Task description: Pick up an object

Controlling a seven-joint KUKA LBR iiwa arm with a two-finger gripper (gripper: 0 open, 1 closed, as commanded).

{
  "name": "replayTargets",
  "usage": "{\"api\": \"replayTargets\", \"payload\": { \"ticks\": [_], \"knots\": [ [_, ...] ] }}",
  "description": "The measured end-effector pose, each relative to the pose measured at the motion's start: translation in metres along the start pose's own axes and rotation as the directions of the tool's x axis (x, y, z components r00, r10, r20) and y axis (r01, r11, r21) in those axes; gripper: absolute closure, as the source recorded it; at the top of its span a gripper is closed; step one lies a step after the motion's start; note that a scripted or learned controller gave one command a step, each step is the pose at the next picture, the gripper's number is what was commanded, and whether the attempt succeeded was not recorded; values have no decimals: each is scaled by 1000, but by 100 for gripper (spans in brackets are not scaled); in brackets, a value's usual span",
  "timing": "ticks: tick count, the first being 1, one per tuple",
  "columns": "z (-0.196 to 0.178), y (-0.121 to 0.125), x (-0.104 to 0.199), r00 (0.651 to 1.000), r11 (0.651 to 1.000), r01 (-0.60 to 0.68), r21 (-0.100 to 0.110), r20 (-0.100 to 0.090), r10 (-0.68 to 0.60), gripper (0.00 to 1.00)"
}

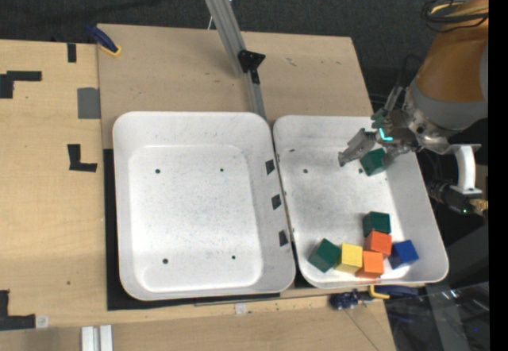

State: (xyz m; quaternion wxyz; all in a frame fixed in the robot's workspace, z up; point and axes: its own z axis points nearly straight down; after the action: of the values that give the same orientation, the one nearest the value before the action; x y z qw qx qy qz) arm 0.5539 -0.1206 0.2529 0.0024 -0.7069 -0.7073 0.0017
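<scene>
My gripper (368, 156) hangs over the upper right part of the right bin (317, 183), reaching in from the right. A dark green block (372, 163) sits between its grey fingers, held above the bin floor. At the bin's front right corner lies a cluster of blocks: a green one (377, 222), an orange one (379, 242), a blue one (403, 252), a second orange one (371, 263), a yellow one (351, 255) and another green one (324, 254).
The left bin (194, 198) stands beside the right one, their rims touching. A grey metal pole (226, 16) slants down from the top to the gap between the bins. The wooden bench (48, 143) extends to the left.
</scene>
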Motion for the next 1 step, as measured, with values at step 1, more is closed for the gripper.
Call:
{"api": "replayTargets", "payload": {
  "ticks": [1],
  "knots": [
    [-2, 1, 0, 1000, 1000, 2, -4, 1, -2, 0]
  ]
}}
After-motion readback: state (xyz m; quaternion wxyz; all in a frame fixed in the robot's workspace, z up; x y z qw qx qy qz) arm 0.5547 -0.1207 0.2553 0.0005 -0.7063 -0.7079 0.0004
